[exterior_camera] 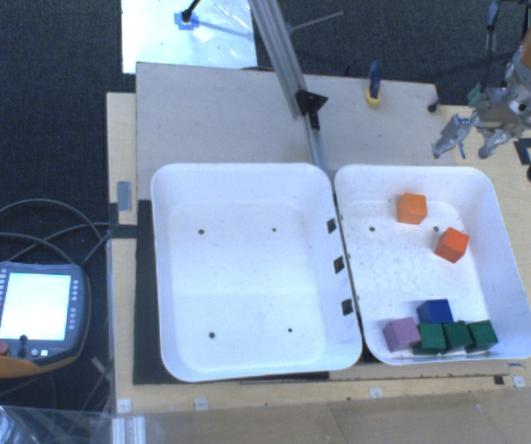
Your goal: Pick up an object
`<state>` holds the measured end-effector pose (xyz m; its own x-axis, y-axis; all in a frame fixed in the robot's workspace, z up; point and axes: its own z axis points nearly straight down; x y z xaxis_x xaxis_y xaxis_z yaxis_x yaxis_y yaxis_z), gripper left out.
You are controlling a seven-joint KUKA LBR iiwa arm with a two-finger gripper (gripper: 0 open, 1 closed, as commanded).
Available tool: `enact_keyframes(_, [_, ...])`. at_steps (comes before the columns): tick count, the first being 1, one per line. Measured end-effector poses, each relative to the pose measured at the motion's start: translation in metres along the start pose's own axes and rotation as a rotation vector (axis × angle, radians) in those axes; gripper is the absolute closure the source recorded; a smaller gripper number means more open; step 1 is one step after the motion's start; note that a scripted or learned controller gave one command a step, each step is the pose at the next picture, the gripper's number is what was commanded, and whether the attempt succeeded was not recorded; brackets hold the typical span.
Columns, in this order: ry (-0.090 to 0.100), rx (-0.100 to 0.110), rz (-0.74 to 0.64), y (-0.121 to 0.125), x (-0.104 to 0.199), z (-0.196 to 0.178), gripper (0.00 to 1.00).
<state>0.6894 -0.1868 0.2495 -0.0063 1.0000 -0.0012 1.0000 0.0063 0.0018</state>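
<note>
Looking down on the tabletop (247,109), I see the end effector (474,140) hovering at the upper right of the frame, just beyond the top rim of the right bin (511,276). Its fingers look spread apart with nothing between them. The nearest candidates lie below and to its left in the frame: an orange cube (412,208) near the bin's top, and an orange-red cube (451,245) just beneath it to the right. A purple block (400,333), a blue block (434,311) and green blocks (455,337) cluster at the bin's bottom edge. I judge the orange-red cube the shortest reach.
</note>
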Motion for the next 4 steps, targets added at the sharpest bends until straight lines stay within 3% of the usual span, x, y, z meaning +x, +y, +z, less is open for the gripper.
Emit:
enact_keyframes(1, [-0.001,0.000,0.001,0.000,0.000,0.000,0.00])
enact_keyframes(3, [0.000,0.003,0.003,-0.010,0.004,0.087,0.00])
enact_keyframes(4, [0.001,0.003,0.001,-0.004,0.004,0.147,0.00])
